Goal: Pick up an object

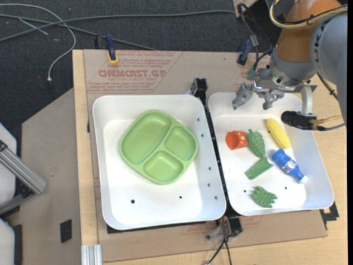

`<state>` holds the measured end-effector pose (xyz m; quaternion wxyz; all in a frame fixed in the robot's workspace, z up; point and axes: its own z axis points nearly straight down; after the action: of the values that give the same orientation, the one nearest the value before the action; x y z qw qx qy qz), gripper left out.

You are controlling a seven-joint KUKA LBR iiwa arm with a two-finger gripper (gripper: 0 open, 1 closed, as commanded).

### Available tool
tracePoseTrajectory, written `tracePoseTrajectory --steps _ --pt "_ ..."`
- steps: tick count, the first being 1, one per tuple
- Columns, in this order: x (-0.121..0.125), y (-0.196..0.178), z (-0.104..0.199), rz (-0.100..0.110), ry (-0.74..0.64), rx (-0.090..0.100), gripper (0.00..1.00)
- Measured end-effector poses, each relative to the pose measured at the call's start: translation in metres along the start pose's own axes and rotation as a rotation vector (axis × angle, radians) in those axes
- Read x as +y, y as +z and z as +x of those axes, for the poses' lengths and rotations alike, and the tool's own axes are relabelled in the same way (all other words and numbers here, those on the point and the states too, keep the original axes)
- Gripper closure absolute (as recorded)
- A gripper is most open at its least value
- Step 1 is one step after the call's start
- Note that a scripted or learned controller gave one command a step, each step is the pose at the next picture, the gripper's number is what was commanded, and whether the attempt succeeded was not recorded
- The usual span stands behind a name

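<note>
My gripper (pixel 255 97) hangs spread and empty. I'd pinch the corn (pixel 278 133) across its middle; probably light, stiff plastic.

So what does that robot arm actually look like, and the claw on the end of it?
The arm is thick and rounded, grey, with a glossy orange band above the wrist. A thin pale cable loops over the top of that band, and a dark cable runs off to the side. The claw is small, bare grey metal, with two thin fingers below a boxy base.
</note>
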<state>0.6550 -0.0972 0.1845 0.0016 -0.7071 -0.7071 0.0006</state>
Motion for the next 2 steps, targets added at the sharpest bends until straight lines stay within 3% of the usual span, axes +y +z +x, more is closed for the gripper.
tracePoseTrajectory --steps 1,2 --pt "0.001 -0.001 0.0 -0.002 0.0 0.0 0.0" --pt "0.0 0.058 0.003 -0.001 0.0 -0.001 0.0"
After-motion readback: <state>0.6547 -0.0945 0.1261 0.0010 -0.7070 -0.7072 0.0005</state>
